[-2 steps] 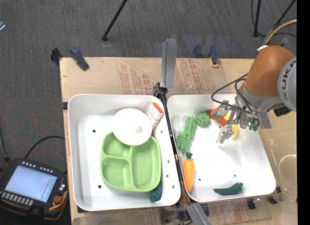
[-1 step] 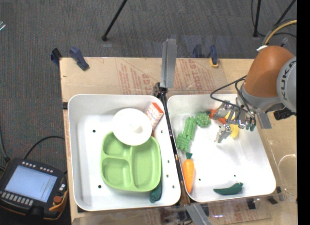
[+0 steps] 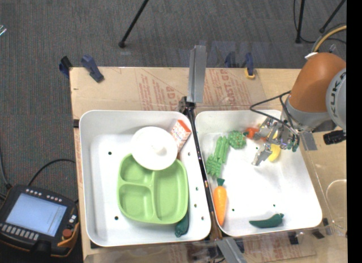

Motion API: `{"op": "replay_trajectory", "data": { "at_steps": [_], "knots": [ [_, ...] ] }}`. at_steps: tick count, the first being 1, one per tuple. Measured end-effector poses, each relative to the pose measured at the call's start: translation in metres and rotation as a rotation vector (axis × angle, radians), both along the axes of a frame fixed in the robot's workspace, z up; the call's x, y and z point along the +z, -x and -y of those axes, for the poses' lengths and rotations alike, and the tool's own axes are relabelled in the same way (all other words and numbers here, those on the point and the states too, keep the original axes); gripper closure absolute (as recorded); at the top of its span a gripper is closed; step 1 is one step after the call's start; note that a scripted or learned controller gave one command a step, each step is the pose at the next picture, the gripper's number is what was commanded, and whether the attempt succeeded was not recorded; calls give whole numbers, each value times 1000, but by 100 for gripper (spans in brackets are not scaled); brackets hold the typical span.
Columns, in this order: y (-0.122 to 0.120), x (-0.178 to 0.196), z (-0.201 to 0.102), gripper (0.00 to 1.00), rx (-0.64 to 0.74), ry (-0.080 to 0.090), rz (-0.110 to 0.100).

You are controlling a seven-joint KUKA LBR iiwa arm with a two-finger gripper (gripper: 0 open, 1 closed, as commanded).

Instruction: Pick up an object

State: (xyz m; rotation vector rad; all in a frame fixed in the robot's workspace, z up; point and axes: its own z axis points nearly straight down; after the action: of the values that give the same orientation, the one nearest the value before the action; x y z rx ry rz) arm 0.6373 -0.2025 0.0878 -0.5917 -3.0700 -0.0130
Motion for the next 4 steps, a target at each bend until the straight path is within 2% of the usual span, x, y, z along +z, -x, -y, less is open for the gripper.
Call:
{"op": "replay_trajectory", "data": {
  "at_steps": [1,2,3,4],
  "knots": [
    [-4,12,0,100,5,8,17],
    [119,-2,9,100,-185,11,10],
    [119,-1,9,0,-184,11,11],
    [68,0,10,0,-128,11,14]
  ]
}}
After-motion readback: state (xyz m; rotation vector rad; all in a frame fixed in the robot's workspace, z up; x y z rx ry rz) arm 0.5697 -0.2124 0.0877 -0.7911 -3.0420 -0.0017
